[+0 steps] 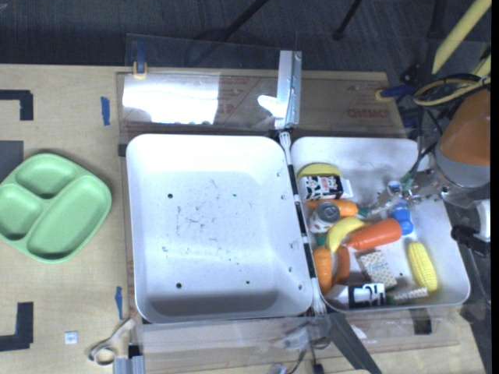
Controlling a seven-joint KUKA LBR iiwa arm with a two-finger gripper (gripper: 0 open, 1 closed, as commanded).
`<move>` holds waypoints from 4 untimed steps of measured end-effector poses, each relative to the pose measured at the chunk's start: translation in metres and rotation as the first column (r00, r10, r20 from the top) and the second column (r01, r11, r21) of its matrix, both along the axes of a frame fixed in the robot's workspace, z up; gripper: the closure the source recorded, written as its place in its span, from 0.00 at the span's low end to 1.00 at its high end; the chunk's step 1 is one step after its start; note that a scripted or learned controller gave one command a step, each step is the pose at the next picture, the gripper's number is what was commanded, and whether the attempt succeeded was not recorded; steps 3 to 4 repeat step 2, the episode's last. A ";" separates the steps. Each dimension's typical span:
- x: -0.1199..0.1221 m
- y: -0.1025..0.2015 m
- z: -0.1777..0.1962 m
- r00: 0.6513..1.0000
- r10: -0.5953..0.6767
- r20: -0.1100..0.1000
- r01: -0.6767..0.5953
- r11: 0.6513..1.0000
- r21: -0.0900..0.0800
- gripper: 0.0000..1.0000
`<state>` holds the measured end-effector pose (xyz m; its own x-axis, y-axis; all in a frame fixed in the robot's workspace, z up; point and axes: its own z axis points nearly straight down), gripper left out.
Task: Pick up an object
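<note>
The objects to choose from lie in a heap in the right bin [456,244]: an orange carrot [378,234], a banana [343,231], a corn cob [422,265], a black bottle [365,293] and a yellow pack [320,181]. The gripper [400,194] is low over the far side of this heap. The carrot and a small blue piece [402,223] are just in front of it, the corn cob is nearer to the camera, and the pack is off to its side towards the left bin [156,162]. I cannot tell if the gripper is released or clenched, and no object is seen lifted. In my judgement the pick is not yet done: the grasp and the lift are left. A green plate [51,206] is well apart on the worktop [62,115].
</note>
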<state>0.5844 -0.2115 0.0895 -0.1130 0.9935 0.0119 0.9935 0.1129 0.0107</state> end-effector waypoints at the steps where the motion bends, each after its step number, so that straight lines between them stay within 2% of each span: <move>1: 0.000 -0.003 0.009 1.000 -0.001 0.003 0.001 1.000 -0.009 1.00; 2: 0.010 -0.008 0.146 0.994 0.112 -0.006 -0.112 0.994 -0.015 1.00; 4: 0.010 -0.008 0.146 0.994 0.112 -0.006 -0.112 0.994 -0.015 1.00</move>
